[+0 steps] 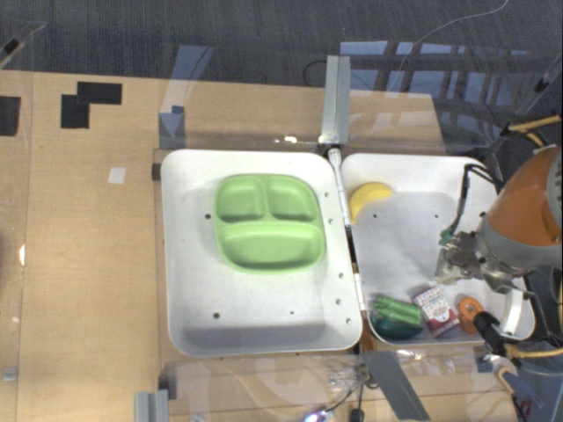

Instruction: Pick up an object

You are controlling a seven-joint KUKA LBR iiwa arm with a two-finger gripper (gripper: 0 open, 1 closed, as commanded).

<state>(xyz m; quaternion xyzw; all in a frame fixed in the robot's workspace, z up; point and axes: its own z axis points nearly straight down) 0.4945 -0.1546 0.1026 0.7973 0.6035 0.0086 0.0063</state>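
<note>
The right bin (413,209) holds several items. A yellow banana-like piece (368,198) lies by its upper left wall. A dark green vegetable-like object (396,315) rests in the lower left corner. Beside it lies a small pink and white carton (435,309), and a small orange object (470,309) sits just right of that. My gripper (452,262) hangs over the right part of this bin, just above the carton and the orange object. Nothing can be seen held in it.
The left bin (189,236) bears a light green divided plate (268,221) in its middle. A metal divider (345,227) runs between the two bins. My arm, with its orange band (528,209), covers the right bin's right edge. Cables lie at the far right.
</note>
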